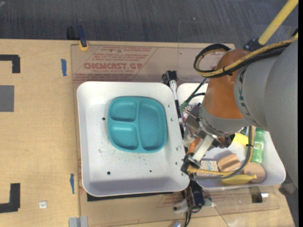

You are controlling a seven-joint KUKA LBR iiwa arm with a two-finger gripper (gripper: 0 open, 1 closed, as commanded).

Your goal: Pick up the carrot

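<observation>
Right bin mostly under arm

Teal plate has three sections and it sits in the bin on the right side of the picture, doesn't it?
Not quite. The camera view shows the teal plate with three sections sitting in the left bin, not the right bin. The rest is right: it does have three sections.

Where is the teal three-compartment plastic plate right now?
In the camera view, the teal three-compartment plastic plate lies flat near the middle of the left shallow white bin, on the side away from the arm.
</observation>
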